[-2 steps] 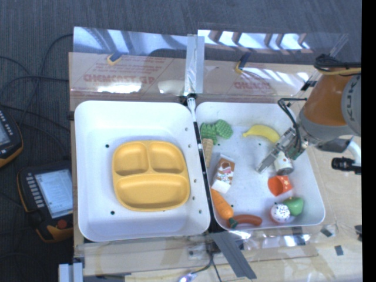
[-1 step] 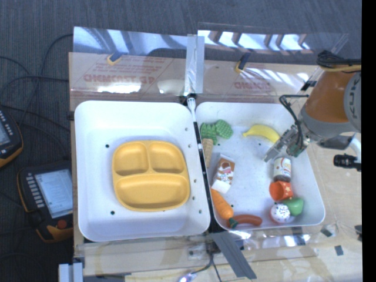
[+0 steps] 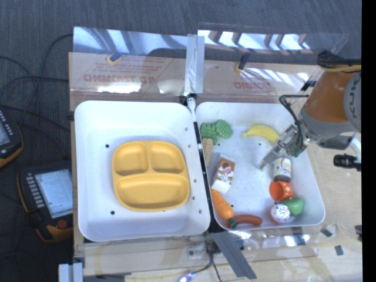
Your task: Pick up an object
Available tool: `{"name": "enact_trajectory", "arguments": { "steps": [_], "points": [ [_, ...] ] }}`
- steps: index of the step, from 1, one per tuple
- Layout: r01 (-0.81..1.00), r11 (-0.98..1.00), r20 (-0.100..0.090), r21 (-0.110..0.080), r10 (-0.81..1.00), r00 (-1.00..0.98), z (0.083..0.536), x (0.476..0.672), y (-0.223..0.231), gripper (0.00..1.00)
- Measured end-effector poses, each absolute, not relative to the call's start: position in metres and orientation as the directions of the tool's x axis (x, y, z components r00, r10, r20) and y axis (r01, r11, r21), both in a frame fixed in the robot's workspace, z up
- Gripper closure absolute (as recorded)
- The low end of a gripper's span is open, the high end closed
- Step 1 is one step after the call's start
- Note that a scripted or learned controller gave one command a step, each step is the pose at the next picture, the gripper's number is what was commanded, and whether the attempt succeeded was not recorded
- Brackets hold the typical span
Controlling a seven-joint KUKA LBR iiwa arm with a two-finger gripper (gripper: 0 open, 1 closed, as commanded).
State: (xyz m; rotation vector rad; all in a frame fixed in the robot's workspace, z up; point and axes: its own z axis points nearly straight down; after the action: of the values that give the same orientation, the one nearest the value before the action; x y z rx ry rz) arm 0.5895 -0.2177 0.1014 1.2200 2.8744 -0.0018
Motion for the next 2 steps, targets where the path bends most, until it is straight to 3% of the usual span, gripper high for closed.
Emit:
{"name": "enact_trajectory", "arguments": {
  "steps": [1, 2],
  "points": [
    [0.812, 0.584, -0.013, 0.013, 0.812, -0.584, 0.091, 0.548, -0.221, 0.0],
    [0.809, 0.587, -0.015, 0.016, 0.81, -0.587, 0.101, 0.55, -0.219, 1.0]
  ]
}}
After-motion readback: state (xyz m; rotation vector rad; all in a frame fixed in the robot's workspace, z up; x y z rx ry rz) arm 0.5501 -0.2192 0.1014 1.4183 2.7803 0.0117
